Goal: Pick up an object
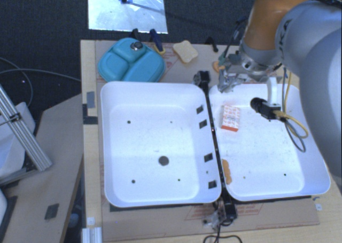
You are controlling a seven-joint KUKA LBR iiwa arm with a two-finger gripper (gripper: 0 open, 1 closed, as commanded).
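Nearest, against the near-left wall of the right bin (267,164), a small orange-brown piece (226,171), tight beside the row of black clips (208,158) along the seam between the two bins. Level with it in the left bin (141,130), well apart from every wall, a small dark disc (163,160) lying flat.

Farther back in the right bin, a red-and-white packet (231,118), flat on the floor, near the seam, with clear white floor on all sides.

Just beyond the packet, over the far-left corner of the right bin, the gripper (228,86), pointing down and apart from the packet. Cannot tell how far open, nor whether closed on anything. Above it, the orange band and grey bulk of the arm (304,28), covering the bin's far-right corner.

Behind the bins, on the tan board (92,183): an orange bit (216,67) half hidden just behind the gripper, a pale yellow sponge-like piece (185,51), a teal divided container (131,61) touching the left bin's far rim, a blue clip (156,39). Farthest, a shiny sheet (127,1) on the dark floor.
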